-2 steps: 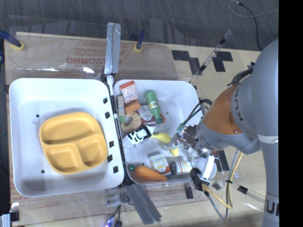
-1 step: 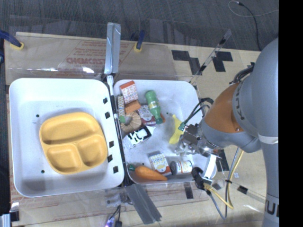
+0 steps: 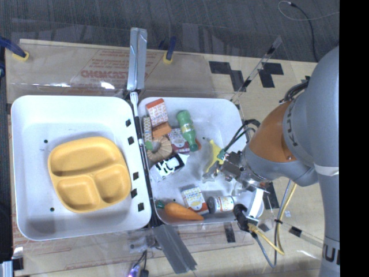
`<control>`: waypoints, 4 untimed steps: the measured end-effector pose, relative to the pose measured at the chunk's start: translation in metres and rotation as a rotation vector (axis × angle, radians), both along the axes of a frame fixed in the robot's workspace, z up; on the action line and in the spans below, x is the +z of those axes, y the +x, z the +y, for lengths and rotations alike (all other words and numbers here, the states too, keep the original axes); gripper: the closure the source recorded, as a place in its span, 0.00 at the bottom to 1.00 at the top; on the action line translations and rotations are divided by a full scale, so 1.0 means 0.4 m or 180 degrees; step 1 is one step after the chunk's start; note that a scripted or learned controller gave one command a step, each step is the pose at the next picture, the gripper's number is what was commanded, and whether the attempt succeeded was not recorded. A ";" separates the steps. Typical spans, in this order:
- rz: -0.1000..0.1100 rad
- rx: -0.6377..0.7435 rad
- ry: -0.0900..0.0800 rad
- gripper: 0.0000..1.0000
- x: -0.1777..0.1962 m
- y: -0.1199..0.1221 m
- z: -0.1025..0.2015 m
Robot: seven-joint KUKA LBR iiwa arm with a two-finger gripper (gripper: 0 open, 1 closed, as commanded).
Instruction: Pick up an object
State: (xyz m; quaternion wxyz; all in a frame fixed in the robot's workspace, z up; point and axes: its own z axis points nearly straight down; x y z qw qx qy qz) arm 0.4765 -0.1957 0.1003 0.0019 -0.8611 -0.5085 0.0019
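Note:
The right bin [image 3: 230, 111] holds several small items. Among them are a green bottle [image 3: 185, 129], an orange and white carton [image 3: 157, 112], a black and white card [image 3: 168, 166], a carrot [image 3: 182, 212], a small printed carton [image 3: 194, 198] and a small dark-capped bottle [image 3: 222, 203]. My gripper [image 3: 223, 166] is low over the bin's right side, right beside a small yellow object [image 3: 216, 153]. The wrist hides whatever lies under the gripper.
The left bin [image 3: 34, 120] holds a yellow divided tray [image 3: 89, 172]. A metal divider bar [image 3: 137, 59] runs up between the bins. The arm's orange band [image 3: 271, 137] hangs over the right bin's right rim. Loose cables [image 3: 271, 241] lie at the lower right.

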 end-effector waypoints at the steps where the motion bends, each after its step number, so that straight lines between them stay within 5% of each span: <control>1: -0.0001 0.0238 0.0004 0.00 0.129 0.160 -0.012; 2: 0.0004 -0.0152 0.0005 0.00 -0.025 0.196 -0.008; 3: 0.0023 -0.0121 0.0014 1.00 -0.003 0.196 -0.004; 4: -0.0008 0.0678 0.0003 1.00 0.279 0.181 0.102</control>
